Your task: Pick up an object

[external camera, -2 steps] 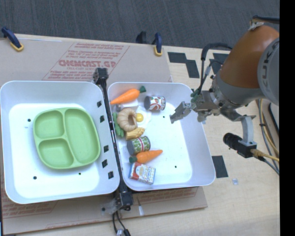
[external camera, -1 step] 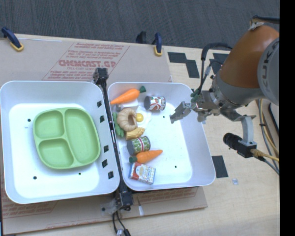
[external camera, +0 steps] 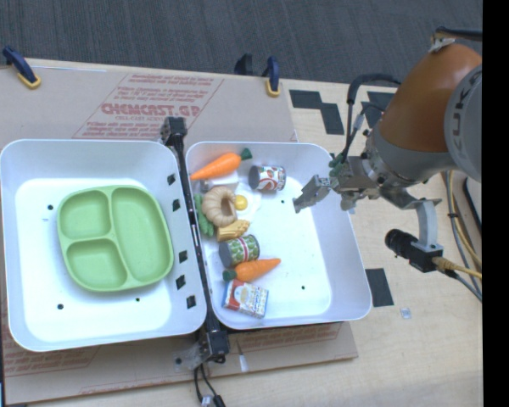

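Note:
The right bin (external camera: 343,261) holds several toy foods along its left side. An orange carrot (external camera: 216,166) lies at the top, with a small red-labelled can (external camera: 267,178) beside it. Below come a tan bagel (external camera: 219,202), a green can (external camera: 240,249), a second carrot (external camera: 256,269) and a red carton (external camera: 247,298). My gripper (external camera: 331,197) hangs over the bin's upper right part, right of the red-labelled can and apart from it. It is open, with nothing between its fingers.
The left bin (external camera: 17,168) holds a green divided plate (external camera: 114,237). A black hinge strip (external camera: 187,227) runs between the bins. The arm's grey body and orange band (external camera: 424,100) reach in from the right, above the bench with cables (external camera: 458,265).

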`<state>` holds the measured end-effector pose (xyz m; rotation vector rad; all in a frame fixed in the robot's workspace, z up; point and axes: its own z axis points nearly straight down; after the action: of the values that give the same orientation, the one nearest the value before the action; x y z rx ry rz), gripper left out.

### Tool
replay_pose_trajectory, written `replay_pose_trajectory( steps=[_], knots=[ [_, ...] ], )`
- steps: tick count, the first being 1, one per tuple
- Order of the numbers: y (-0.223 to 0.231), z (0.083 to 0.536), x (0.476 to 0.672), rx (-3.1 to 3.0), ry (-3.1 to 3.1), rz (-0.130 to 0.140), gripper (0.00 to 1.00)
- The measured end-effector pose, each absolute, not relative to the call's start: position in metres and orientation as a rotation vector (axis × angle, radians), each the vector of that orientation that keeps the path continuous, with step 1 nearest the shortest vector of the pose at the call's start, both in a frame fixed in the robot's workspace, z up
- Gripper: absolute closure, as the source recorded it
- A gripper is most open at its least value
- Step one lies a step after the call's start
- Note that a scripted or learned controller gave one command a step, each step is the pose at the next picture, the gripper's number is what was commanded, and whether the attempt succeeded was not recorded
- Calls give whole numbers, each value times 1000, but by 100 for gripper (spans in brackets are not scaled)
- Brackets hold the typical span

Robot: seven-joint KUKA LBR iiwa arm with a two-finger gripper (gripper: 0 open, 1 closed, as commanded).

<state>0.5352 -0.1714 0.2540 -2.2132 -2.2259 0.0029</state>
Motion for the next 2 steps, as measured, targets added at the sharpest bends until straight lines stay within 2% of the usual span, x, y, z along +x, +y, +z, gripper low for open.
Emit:
replay_pose_trajectory(
  steps=[2],
  knots=[
    [-171,254,535,-2213,-2226,3,0]
  ],
)
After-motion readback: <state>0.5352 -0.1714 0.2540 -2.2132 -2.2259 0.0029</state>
